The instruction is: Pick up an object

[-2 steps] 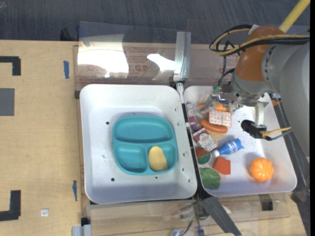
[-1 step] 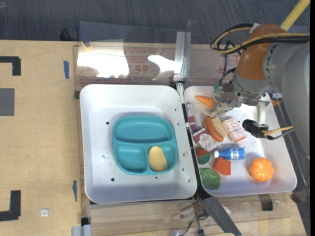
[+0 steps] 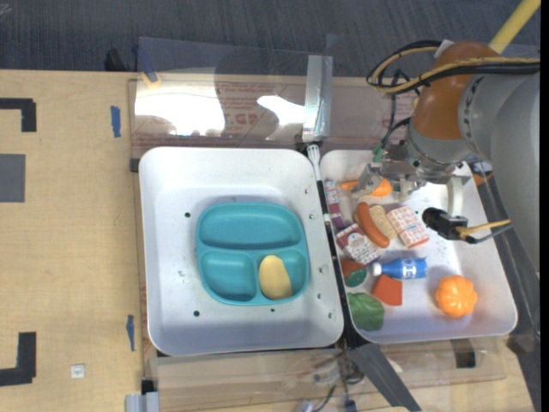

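Camera view: wooden bench (image 3: pixel 60 256), dark carpet (image 3: pixel 214 7) behind, hand (image 3: pixel 388 178) state unclear.

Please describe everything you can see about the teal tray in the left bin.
The teal tray is a shallow rounded-rectangle dish, plastic by its look, divided into one long compartment at the far side and two smaller ones at the near side. It lies flat in the middle of the left white bin, resting on its floor. A yellow potato-like object sits in the near right compartment; the other compartments hold nothing.
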Action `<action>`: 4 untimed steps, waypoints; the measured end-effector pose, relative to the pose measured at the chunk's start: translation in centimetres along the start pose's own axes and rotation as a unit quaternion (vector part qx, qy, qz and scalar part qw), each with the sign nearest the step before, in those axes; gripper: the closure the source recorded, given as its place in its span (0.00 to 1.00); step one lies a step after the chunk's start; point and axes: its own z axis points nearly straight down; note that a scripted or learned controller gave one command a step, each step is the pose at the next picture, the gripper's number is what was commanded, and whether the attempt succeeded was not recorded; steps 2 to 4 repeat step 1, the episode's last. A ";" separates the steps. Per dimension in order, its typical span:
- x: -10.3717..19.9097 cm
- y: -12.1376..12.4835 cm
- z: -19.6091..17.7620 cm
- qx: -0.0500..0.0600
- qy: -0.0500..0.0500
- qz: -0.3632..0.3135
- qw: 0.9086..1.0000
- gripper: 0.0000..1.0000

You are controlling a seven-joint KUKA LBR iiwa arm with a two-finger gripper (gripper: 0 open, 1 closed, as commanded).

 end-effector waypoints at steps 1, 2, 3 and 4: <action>1.7 0.2 -9.3 -0.008 0.000 0.031 0.999 0.00; 1.7 0.2 -9.3 -0.008 0.000 0.031 0.999 0.00; 1.7 0.2 -9.3 -0.008 0.000 0.031 0.999 0.00; 1.7 0.2 -9.3 -0.008 0.000 0.031 0.999 0.00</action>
